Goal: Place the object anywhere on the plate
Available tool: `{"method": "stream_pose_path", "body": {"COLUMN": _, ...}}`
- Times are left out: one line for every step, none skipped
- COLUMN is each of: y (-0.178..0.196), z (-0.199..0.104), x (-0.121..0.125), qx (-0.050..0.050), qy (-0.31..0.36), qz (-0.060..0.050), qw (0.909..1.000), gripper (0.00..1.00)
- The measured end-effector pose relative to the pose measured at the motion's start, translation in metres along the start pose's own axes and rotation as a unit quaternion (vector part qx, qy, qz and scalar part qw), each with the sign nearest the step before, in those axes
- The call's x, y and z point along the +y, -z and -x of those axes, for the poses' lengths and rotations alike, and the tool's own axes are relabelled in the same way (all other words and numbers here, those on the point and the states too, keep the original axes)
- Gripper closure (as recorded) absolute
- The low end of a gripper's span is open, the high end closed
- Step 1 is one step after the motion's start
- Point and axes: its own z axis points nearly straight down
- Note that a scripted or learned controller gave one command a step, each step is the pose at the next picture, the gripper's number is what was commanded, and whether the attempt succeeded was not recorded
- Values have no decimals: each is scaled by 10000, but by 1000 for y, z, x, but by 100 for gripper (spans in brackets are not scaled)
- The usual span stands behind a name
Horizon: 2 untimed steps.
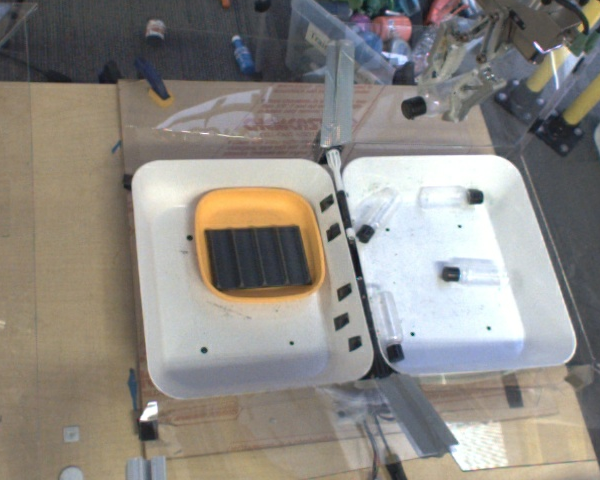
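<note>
Above the right bin's (pixel 540 268) far edge, the gripper (pixel 450 93) clenched a clear vial (pixel 430 100), lying roughly level, black cap pointing left.

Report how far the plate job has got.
Done: a clear vial with a black cap is lifted above the right bin, between the fingers of the gripper. In hand: carrying it. Left: setting it on the orange plate in the left bin; four vials still lie in the right bin.

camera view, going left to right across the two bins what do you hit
orange plate with the black ribbed block on it → divider between the bins → vial with black cap in the right bin
</note>
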Motion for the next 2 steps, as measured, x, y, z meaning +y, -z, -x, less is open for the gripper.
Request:
{"method": "stream_pose_path", "body": {"y": 0, "z": 16, "x": 35, "qx": -1, "qy": 189, "qz": 4, "qw": 9998, "gripper": 100}}
{"method": "stream_pose_path", "body": {"y": 0, "z": 30, "x": 65, "qx": -2, "qy": 479, "qz": 6, "qw": 9989, "gripper": 100}}
